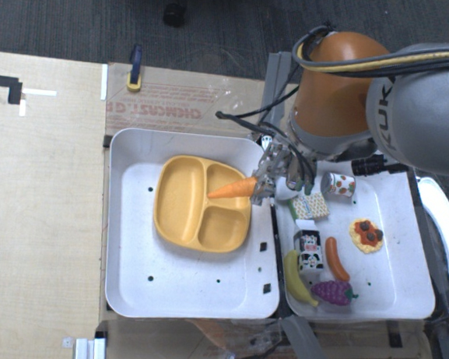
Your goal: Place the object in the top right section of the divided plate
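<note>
Orange plastic toy carrot sits gripped at its thick end by the closed end effector, tip pointing leftward from it over the yellow divided plate's top right section.

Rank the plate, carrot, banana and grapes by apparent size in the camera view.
1. Plate, largest by far.
2. Banana.
3. Carrot, about as long as the banana, but its thick end is hidden by the gripper, so this order is unsure.
4. Grapes, smallest.
</note>
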Motion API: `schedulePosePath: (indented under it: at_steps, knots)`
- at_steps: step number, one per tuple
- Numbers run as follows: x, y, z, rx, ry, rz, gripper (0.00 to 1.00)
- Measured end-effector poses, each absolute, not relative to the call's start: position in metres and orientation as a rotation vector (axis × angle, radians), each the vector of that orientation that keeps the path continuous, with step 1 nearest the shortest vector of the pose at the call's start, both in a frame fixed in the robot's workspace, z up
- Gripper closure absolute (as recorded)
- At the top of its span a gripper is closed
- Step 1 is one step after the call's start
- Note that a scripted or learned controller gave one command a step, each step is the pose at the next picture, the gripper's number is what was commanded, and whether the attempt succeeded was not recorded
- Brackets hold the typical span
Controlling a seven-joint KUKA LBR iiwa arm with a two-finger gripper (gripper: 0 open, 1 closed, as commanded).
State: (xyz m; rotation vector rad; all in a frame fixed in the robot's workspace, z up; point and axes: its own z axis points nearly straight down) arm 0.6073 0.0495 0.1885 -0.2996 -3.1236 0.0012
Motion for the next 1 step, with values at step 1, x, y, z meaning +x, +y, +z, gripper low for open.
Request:
schedulePosePath:
  at_steps: [1]
  knots:
    - [0.5578,0.0659,0.1883,0.021,-3.136,0.0,1.0]
